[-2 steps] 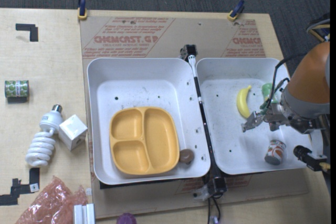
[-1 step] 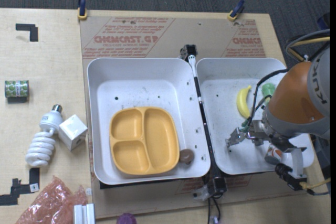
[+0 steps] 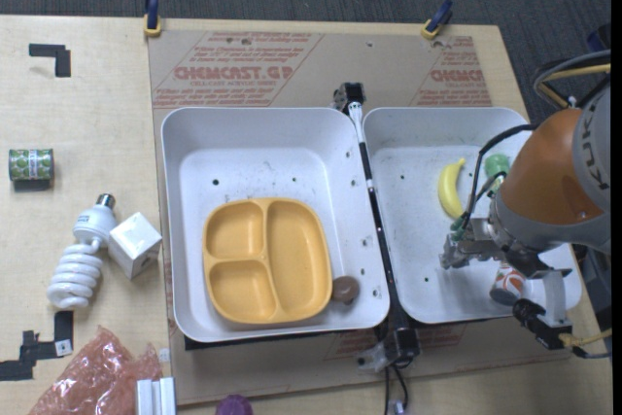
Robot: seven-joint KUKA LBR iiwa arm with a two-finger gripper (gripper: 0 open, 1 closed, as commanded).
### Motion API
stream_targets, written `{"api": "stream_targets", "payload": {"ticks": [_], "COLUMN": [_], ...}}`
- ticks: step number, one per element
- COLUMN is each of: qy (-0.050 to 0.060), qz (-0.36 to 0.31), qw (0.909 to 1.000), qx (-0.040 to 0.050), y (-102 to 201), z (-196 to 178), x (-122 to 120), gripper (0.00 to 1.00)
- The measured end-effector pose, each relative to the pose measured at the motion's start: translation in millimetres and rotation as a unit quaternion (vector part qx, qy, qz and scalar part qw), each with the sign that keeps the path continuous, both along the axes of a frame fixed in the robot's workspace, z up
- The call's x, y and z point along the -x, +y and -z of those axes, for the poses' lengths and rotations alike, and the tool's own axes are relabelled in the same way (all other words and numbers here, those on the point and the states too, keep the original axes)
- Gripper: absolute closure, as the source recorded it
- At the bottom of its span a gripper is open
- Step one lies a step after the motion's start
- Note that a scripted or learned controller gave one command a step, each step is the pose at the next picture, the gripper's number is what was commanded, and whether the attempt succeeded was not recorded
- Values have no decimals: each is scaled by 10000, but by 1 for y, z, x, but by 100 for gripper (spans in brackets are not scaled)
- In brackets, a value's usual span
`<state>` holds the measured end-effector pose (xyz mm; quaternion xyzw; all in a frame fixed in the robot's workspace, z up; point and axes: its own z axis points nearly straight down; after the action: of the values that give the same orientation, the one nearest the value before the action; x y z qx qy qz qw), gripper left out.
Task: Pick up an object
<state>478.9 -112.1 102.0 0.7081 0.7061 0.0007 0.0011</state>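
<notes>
Inside two white bins (image 3: 185, 209): one yellow tray (image 3: 267, 259), one banana (image 3: 450, 189).

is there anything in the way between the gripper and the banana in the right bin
Nothing visible stands between them. The gripper hangs over the right bin, just below the banana, with bare bin floor in the gap. A green object lies beside the banana, off that line.

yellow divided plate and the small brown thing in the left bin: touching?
Touching. The camera view shows the small brown object pressed against the yellow divided plate at its lower right corner, with no white bin floor visible between them.
</notes>
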Motion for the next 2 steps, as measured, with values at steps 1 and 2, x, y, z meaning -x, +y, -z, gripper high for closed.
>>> {"api": "stream_targets", "payload": {"ticks": [1, 2], "qy": [10, 4], "qz": [-22, -18], "qw": [10000, 10000], "qx": [-1, 5], "y": [12, -80], "z": [10, 9], "x": [-49, -68], "gripper": [100, 100]}}
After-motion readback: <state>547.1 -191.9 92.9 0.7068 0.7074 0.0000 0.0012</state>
